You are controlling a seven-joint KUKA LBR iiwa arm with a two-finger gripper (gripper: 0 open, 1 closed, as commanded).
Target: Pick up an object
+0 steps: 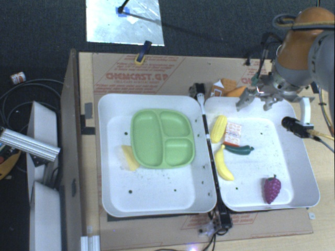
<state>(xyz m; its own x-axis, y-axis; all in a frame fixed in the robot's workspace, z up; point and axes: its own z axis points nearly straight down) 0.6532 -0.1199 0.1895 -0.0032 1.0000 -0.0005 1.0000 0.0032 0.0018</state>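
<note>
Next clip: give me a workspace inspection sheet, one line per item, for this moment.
Surface: two shallow white bins side by side on a cardboard sheet.
Job's things: right bin holds a yellow corn cob, red-and-white packet, red-and-green chili pepper, yellow banana and purple grape bunch.
Clutter: left bin holds a green divided plate with a pale yellow piece at its left edge.
Grippers: two-finger gripper above the right bin's far edge, holding nothing.
Cables: black cables on the floor at left.
Surroundings: dark carpet, shiny sheet.
</note>
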